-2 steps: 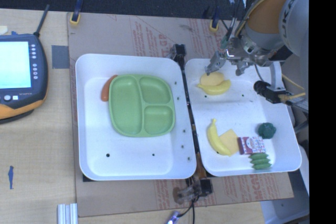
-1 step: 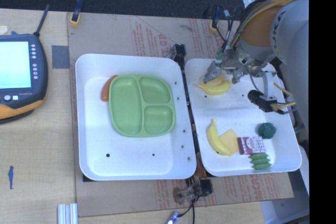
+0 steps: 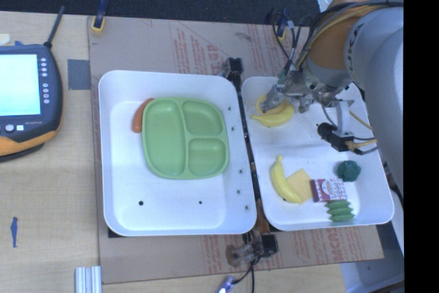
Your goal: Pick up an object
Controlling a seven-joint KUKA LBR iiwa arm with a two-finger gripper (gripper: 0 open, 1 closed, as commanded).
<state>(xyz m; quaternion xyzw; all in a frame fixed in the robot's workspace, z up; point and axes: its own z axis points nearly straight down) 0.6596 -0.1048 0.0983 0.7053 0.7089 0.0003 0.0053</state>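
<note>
Right now my gripper [image 3: 280, 98] is low over the banana [image 3: 273, 117] at the back of the right bin [image 3: 374, 216], maybe touching its top end. I cannot tell how my gripper is set. The banana is curved and smooth, so it could slip or roll away. My arm [image 3: 357, 31] reaches in from the right, bent down steeply.

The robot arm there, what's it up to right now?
The arm reaches into the right bin, and its gripper is down at a banana near the bin's far left corner. A second banana, a yellow wedge, a small red packet and green items lie nearer. The left bin holds a green divided plate.
</note>
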